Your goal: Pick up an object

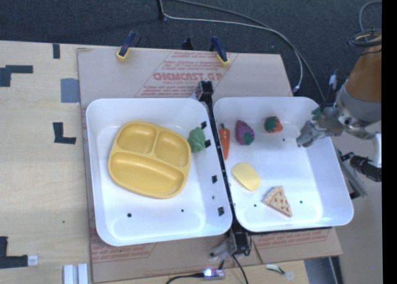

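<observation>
Hand (306,138), grip state unclear, hovers just right of the strawberry (273,124).

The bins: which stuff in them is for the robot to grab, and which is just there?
For grabbing: carrot, purple fruit, strawberry, yellow lump, pizza slice, green leaf, yellow tray.

Just there: clamps, cable, cardboard.

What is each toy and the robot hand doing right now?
yellow tray: flat in the left bin, nothing on it
green toy: beside the tray
carrot: lying by the divider
purple toy: lying untouched
strawberry: lying untouched
yellow piece: lying flat
pizza slice: lying flat
end effector: over the right bin's edge, holding nothing
</observation>
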`<state>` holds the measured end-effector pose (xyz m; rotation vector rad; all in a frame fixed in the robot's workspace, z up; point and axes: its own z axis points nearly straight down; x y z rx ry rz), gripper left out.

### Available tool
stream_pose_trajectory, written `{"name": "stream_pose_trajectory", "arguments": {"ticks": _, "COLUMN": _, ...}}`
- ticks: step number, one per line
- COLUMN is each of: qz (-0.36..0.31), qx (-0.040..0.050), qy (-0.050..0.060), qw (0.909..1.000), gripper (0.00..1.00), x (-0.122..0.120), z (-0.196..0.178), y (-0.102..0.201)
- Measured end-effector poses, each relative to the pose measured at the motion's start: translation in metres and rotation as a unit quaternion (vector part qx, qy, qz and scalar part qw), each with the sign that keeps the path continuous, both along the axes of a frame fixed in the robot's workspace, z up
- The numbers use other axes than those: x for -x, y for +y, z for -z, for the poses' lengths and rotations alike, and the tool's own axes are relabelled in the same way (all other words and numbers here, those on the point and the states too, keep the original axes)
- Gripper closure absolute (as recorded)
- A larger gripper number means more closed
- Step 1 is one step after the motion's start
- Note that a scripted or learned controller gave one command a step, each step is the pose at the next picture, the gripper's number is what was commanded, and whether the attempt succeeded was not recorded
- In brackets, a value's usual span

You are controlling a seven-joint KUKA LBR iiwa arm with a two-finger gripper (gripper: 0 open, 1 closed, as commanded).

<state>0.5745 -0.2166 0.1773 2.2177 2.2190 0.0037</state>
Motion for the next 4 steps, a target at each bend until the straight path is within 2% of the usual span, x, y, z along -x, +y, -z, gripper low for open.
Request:
{"name": "stream_pose_trajectory", "arguments": {"ticks": 2, "qz": 0.000, "qx": -0.0002, "qy": 0.001, "qw": 1.0000, "gripper": 1.00, "x": -0.004, "z": -0.091, "y": -0.004}}
{"name": "stream_pose_trajectory", "arguments": {"ticks": 3, "qz": -0.002, "qx": -0.0012, "qy": 0.002, "qw": 1.0000, "gripper": 1.00, "x": -0.011, "z": -0.092, "y": 0.051}}
{"name": "stream_pose_trajectory", "arguments": {"ticks": 4, "qz": -0.002, "qx": -0.0013, "qy": 0.003, "qw": 1.0000, "gripper": 1.00, "x": -0.007, "z": -0.089, "y": 0.111}}
